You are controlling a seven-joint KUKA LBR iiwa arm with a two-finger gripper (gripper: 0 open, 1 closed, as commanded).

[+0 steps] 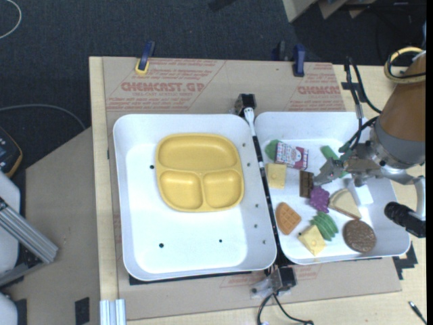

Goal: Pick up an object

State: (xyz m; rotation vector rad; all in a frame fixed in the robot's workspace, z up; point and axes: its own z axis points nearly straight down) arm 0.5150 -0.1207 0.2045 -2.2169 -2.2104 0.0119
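Two white bins are sitting side by side on the worktop (108, 181). The left bin (135, 229) is carrying a yellow tray (199, 170) with three compartments, lying toward the bin's far edge. The right bin (304, 124) is holding a scatter of toy food. A pink carton (291, 155) is lying near its far left corner with a green piece (272, 149) touching its left side, and a pale yellow block (277, 175) is sitting just below them. A brown bar (306, 183) is standing beside a purple piece (318, 198) in the middle. An orange waffle (288, 217) is resting by the left edge, a cheese wedge (312, 239) near the near edge, a green bunch (325, 225) touching the wedge, a round brown cookie (358, 235) in the near right corner, and a sandwich wedge (346, 204) just above it.

The arm (404, 120) is reaching in over the right edge, and its claw (345, 170) is hanging over the middle of the right bin, beside the brown bar and purple piece. I cannot tell whether the claw is released or clenched, and nothing is visibly between its fingers.
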